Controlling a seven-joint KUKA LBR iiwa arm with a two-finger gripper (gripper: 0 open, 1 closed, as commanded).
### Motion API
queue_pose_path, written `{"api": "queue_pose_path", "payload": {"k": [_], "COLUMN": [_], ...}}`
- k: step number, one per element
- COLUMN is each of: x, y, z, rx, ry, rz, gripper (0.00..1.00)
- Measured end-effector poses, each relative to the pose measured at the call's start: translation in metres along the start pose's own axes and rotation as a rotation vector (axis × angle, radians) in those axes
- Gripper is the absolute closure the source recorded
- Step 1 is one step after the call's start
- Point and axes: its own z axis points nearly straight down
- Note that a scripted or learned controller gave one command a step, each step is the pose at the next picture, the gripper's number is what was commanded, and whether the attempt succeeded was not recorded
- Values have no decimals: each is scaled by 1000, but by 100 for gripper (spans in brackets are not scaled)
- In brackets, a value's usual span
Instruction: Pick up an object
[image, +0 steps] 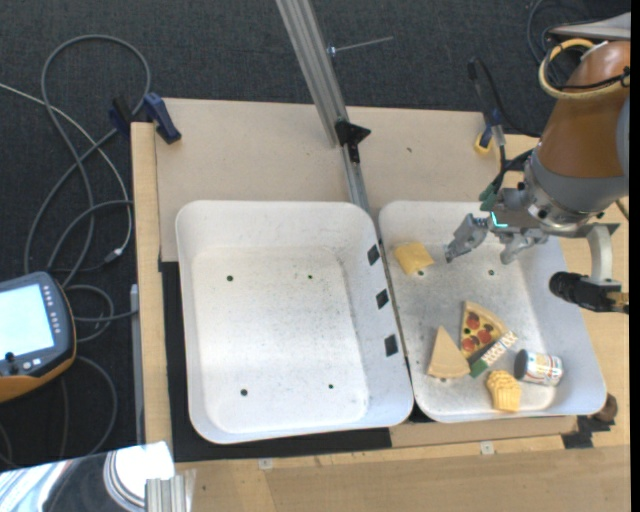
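Observation:
My gripper (488, 246) hangs over the back of the right bin (560, 300), its two fingers spread open with nothing between them. A yellow block (413, 258) lies just left of the fingers, near the bin's back left corner. Toward the front of the same bin lie a tan wedge (446, 355), a pizza slice toy (482, 331), a small white can (538, 368) and a yellow corn-like piece (504, 390).
The left bin (275, 320) sits beside the right one, with a metal pole (322, 85) rising from between them at the back. A handheld pendant (30, 330) and cables lie off the bench to the left.

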Motion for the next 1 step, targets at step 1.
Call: {"api": "queue_pose_path", "payload": {"k": [1], "x": [0], "y": [1], "z": [-3], "rx": [-6], "ry": [-1], "rz": [0], "gripper": [0]}}
